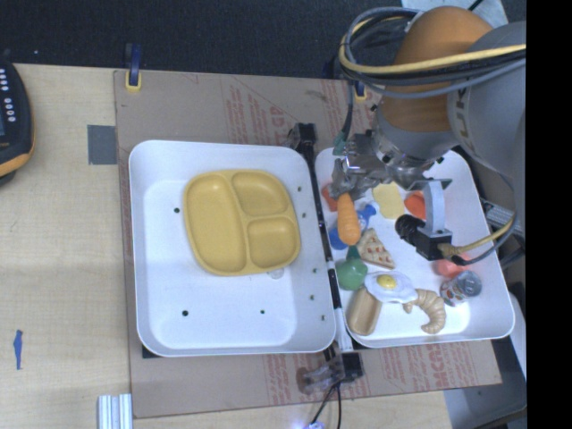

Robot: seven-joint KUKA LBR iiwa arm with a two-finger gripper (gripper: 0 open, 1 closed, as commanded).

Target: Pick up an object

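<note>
A grey arm (447, 79) with an orange band reaches in from the upper right of the frame and hangs over the top of the right-hand white bin (487, 324). Its pincer (350, 175) sits near that bin's upper left corner, just above a toy carrot (348, 219); whether it is wide or narrow cannot be told from this slant, and nothing shows clamped in it.

The right bin carries the pickable toys, clustered in its left and lower parts: the carrot lying lengthwise, a pizza slice (378, 251) just right of it, a green round piece (351, 273) below, a fried egg (388, 284), a croissant (429, 308) toward the lower right, and a tan bread piece (363, 312) at the lower left. A pale yellow piece (390, 200) and a red piece (415, 206) lie close under the arm.

The left white bin (161, 320) holds a yellow divided plate (241, 221) in its upper middle. Both bins rest on cardboard (223, 105) on the desk (54, 266).
</note>
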